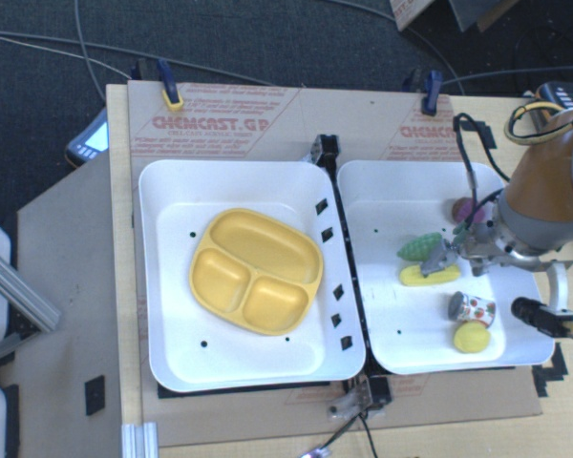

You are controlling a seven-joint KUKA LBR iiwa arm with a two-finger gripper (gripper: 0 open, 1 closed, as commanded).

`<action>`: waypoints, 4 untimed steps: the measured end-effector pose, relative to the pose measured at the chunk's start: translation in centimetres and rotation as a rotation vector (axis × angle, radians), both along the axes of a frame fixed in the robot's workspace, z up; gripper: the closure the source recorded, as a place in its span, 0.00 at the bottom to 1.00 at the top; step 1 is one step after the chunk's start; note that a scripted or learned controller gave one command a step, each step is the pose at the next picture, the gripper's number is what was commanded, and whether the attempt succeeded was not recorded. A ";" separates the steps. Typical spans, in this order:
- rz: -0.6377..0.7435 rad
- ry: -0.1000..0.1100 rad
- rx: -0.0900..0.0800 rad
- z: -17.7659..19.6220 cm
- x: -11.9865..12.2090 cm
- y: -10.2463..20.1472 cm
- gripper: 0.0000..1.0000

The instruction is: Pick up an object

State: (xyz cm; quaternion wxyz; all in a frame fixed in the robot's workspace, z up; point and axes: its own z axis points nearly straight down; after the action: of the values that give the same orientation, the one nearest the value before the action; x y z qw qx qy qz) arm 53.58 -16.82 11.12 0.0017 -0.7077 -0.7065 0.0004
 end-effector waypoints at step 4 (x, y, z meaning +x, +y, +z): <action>0.004 -0.011 -0.004 10.5 1.9 0.4 1.00</action>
State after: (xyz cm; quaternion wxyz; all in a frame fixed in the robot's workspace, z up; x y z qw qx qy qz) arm 55.47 -16.47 21.63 -0.0036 -0.7063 -0.7079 -0.0022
